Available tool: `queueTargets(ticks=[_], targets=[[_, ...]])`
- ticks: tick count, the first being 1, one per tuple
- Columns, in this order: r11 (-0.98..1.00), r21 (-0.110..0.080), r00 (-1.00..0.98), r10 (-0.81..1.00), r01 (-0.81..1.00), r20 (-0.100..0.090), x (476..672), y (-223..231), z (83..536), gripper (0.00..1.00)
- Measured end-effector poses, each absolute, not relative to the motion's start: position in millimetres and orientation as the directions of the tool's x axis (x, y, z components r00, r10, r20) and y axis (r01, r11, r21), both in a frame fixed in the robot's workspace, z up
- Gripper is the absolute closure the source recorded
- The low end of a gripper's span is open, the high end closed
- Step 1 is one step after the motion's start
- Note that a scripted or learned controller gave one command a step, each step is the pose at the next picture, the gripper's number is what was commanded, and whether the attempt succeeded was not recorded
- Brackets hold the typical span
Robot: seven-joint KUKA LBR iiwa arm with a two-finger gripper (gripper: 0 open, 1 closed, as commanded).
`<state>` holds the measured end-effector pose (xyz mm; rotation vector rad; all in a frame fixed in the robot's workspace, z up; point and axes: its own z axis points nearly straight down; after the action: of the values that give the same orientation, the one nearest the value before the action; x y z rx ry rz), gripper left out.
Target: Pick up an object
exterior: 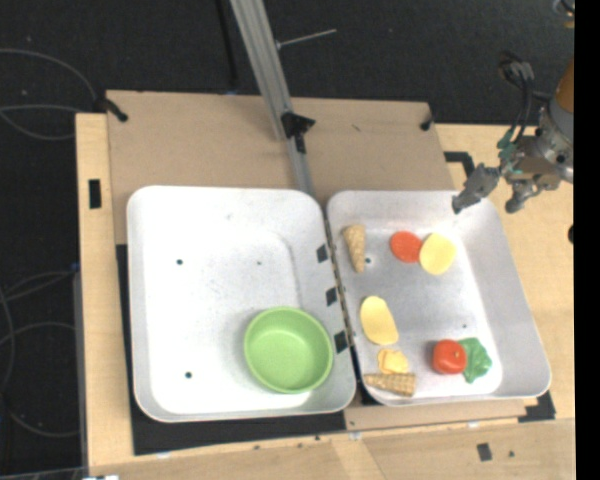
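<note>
My two-finger gripper [493, 195] hangs at the frame's right, over the upper right corner of the right-hand shallow white bin [513, 298], fingers spread apart, nothing between them. Below left of it: round orange-red ball [405, 246] touching a pale yellow rounded piece [438, 254]. Lime green plastic bowl [288, 349] sits lower in the left white bin [180, 238].

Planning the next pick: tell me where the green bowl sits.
The green bowl sits in the left bin, at its near right corner, close to the divide from the right bin.
</note>
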<state>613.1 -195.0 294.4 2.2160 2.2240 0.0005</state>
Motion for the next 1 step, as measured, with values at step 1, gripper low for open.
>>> queueTargets(ticks=[1], targets=[[0.004, 0.001, -0.004, 1.000, 1.000, -0.002, 613.1, -195.2, 294.6, 0.00]])
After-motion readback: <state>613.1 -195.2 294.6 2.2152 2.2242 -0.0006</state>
